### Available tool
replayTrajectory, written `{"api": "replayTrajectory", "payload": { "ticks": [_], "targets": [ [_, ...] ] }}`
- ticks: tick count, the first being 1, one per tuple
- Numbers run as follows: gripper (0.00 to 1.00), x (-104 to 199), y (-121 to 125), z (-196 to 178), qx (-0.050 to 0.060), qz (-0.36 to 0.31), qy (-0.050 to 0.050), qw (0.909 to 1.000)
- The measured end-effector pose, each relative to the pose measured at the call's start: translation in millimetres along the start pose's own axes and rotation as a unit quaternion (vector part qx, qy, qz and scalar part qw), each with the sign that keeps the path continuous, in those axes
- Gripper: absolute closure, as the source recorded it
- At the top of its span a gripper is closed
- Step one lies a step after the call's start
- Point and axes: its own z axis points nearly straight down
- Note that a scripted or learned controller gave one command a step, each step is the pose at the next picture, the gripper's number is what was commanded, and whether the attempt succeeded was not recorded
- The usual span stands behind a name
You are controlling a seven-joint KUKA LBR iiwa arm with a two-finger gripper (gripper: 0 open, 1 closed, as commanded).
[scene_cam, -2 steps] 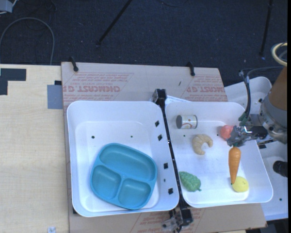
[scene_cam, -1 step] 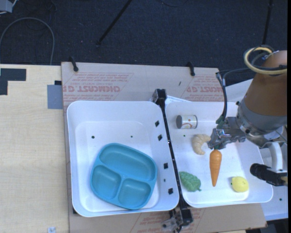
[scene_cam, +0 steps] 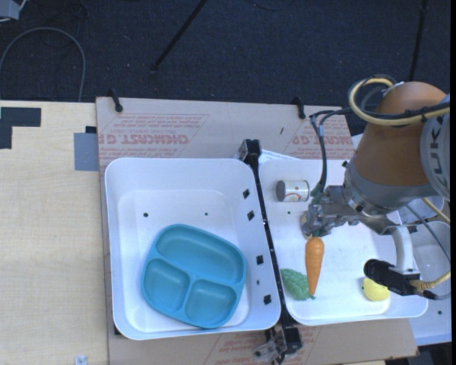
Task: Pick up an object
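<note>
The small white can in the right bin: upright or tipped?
Tipped. The can lies on its side on the right bin floor, its round end facing left, above the carrot.

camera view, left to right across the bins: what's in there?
blue tray → green leaf → carrot → yellow toy. Small can left out: farther back, it overlaps the leaf in x. Gripper sits at the carrot's top.

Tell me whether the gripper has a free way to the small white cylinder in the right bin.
Probably yes. The small white cylinder lies alone near the right bin's back, nothing over it, beside the gripper, which sits at the carrot's top.
</note>
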Motion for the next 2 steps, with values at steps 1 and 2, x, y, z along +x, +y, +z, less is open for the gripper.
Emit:
{"api": "replayTrajectory", "payload": {
  "ticks": [1,2],
  "targets": [
    [1.0,52,7,-5,0.0,0.0,0.0,1.0],
    [1.0,99,23,-7,-0.001,-0.001,0.0,1.0]
  ]
}}
